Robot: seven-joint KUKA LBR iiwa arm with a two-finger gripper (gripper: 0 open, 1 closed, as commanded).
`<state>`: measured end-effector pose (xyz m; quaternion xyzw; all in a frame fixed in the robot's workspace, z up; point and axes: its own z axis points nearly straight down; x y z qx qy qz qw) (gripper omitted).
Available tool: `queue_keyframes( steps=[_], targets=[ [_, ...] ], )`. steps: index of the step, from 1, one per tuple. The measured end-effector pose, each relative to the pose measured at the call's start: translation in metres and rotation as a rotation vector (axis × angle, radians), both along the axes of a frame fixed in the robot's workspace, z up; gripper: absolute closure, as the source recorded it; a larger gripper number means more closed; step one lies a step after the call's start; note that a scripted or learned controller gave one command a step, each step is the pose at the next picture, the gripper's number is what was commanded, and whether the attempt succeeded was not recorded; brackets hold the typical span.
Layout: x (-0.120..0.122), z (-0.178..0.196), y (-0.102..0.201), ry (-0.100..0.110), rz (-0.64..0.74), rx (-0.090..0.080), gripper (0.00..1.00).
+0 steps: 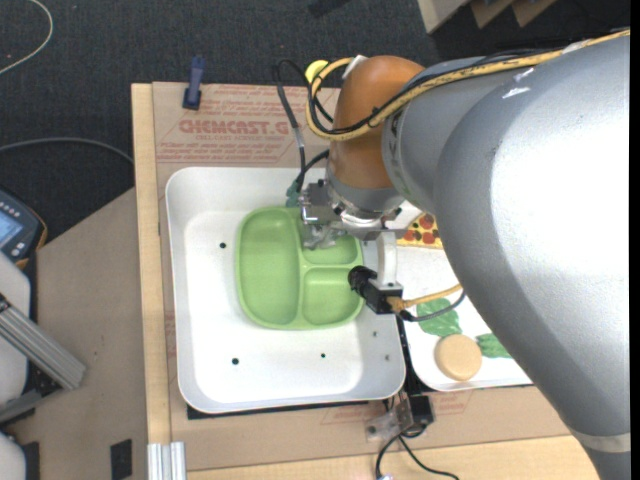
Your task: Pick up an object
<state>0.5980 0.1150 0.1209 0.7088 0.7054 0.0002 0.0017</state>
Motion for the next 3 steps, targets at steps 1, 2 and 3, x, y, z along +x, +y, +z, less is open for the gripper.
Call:
queue_keyframes(
  steps=[1, 2, 3],
  targets=[
    [0.006, 0.127, -0.017, -0.013, 0.003, 0.003, 1.00],
    [0.032, 0.161, 0.039, -0.005, 0.010, 0.004, 1.00],
    [0.070, 0.154, 0.085, -0.004, 0.009, 0.003, 1.00]
  ],
)
